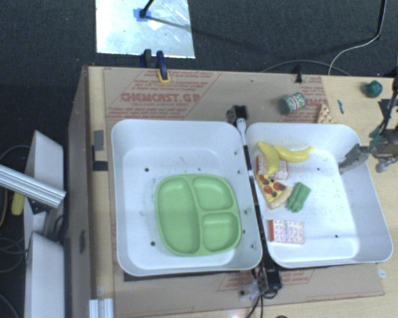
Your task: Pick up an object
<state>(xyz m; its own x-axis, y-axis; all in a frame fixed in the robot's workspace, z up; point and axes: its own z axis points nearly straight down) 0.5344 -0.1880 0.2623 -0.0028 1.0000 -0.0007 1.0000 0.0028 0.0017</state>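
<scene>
The right bin [368, 207] holds a yellow banana [286, 154], a pizza slice toy [274, 191], a green block [298, 197] and a red-and-white packet [285, 230]. A second red-and-white packet [280, 171] lies partly under the banana. My gripper [367, 160] hangs over the bin's upper right rim, to the right of the banana and well apart from every object. Its fingers stand open with nothing between them.
The left bin [136, 158] holds a green divided plate [198, 214]. On the bench behind the right bin lie a small green can [294, 103] and a teal ball [373, 88]. A blue clamp [160, 61] sits at the bench's back edge.
</scene>
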